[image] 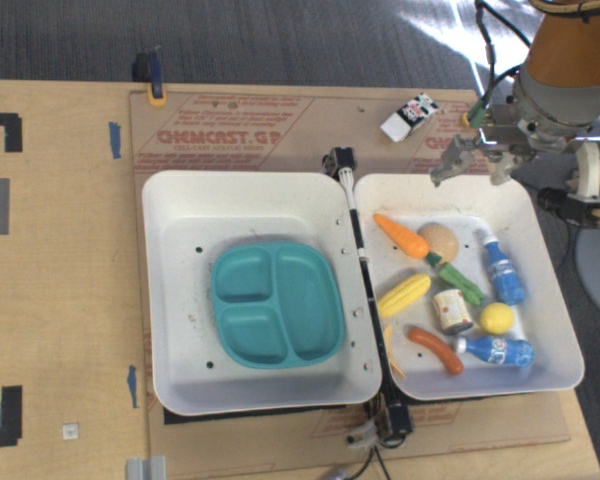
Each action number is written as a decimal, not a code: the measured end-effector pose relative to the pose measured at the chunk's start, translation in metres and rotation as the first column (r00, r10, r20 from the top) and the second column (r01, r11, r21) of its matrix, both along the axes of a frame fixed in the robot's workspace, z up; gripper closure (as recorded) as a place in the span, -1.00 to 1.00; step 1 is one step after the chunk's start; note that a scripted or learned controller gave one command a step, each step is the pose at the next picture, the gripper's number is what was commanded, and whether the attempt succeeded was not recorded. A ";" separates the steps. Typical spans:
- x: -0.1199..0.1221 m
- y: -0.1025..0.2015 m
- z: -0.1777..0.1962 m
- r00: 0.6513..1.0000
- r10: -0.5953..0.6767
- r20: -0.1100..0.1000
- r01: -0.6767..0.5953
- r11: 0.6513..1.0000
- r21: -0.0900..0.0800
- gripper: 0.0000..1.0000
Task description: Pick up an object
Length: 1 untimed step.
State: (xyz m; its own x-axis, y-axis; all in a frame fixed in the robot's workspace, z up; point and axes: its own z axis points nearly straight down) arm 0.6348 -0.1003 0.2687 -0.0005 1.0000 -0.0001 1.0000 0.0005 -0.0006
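Note:
The right bin (540,206) holds several toy items: an orange carrot (401,235), a beige round piece (441,239), a green pepper (459,279), a yellow corn cob (404,294), a small can (452,311), a yellow ball (497,318), a red sausage (436,349) and two blue bottles (503,272) (501,351). My gripper (474,163) hangs above the bin's far rim, open, with nothing between its fingers.
The left bin (170,218) holds a teal divided plate (276,306). A small white carton (408,116) lies on the cardboard behind the bins. A black clamp (338,160) sits where the two bins meet at the back.

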 end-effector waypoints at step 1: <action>-0.031 -0.002 -0.137 0.995 0.098 -0.002 -0.098 0.995 0.001 -1.00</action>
